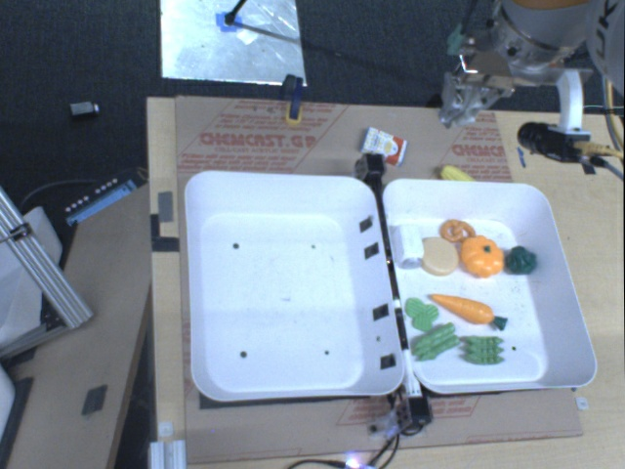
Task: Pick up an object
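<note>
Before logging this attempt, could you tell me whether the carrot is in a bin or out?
In: the carrot lies inside the right bin.

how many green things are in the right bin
4: a dark broccoli by the pumpkin, and three near the front: leafy piece, pea pods, beans.
</note>
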Controlling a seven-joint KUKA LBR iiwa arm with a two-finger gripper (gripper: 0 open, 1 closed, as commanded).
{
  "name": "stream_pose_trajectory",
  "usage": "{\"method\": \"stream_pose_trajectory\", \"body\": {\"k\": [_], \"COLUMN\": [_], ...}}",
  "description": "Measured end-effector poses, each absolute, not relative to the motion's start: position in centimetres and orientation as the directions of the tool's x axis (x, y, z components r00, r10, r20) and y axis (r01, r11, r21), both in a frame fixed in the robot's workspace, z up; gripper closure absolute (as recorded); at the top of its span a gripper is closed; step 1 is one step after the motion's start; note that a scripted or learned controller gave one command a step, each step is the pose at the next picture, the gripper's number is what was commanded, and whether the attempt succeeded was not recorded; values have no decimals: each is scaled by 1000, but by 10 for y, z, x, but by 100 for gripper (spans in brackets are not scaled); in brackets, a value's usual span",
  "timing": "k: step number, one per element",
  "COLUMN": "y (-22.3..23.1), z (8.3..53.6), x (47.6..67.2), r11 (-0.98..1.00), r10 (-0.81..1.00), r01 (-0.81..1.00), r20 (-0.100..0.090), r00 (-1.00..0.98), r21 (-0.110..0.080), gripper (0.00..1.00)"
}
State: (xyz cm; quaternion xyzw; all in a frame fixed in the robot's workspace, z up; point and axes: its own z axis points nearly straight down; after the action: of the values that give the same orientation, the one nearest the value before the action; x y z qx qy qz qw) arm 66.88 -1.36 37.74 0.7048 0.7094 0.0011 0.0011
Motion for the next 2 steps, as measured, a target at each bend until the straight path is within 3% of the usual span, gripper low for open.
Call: {"method": "stream_pose_trajectory", "body": {"k": [2], "y": [28], "z": [407], "x": [669], "r11": [6], "r10": [1000], "r01": [1000], "r20": [-1], "r00": [-6], "r21": [3], "gripper": [100]}}
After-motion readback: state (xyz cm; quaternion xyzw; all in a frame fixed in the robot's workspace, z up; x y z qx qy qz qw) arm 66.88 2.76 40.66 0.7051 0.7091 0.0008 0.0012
